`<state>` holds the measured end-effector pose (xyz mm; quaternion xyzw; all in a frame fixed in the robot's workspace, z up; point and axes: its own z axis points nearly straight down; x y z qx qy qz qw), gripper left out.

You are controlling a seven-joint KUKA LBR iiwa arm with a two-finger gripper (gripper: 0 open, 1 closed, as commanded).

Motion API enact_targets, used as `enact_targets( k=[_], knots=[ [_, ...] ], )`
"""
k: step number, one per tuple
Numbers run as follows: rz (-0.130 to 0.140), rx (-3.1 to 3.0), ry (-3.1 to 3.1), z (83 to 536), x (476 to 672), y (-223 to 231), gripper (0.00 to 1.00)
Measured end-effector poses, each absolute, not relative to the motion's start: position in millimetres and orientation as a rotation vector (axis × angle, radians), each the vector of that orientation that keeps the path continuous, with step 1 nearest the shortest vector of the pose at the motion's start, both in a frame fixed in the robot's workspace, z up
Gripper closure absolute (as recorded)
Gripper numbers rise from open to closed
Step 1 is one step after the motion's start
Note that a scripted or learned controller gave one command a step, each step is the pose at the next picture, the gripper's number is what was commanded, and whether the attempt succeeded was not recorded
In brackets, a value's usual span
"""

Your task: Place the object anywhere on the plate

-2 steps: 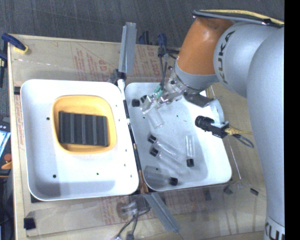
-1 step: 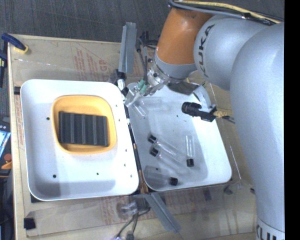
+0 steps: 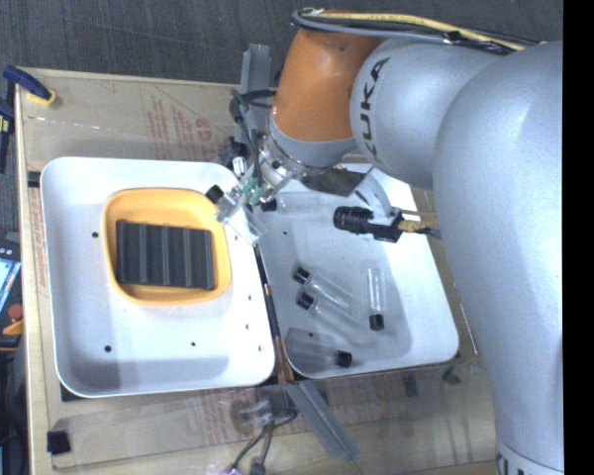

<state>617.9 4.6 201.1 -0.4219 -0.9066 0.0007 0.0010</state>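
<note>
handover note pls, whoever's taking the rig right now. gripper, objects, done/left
Gripper: over the top-right corner of the yellow plate, near the seam between the bins; its fingers are too small and cluttered to read, and I can't tell whether it holds anything.
Plate: in the left bin, with a dark ribbed insert at its centre; no object visible on it.
Right bin: several clear vials with black caps lying loose.
Done: nothing confirmed.
Left: get one vial onto the plate.
</note>
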Motion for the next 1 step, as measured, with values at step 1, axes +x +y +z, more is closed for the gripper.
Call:
enact_targets(
  k=[1],
  knots=[
    [0.002, -1.325, -2.846, 201.1, 617.9, 4.3, 0.00]
  ],
)
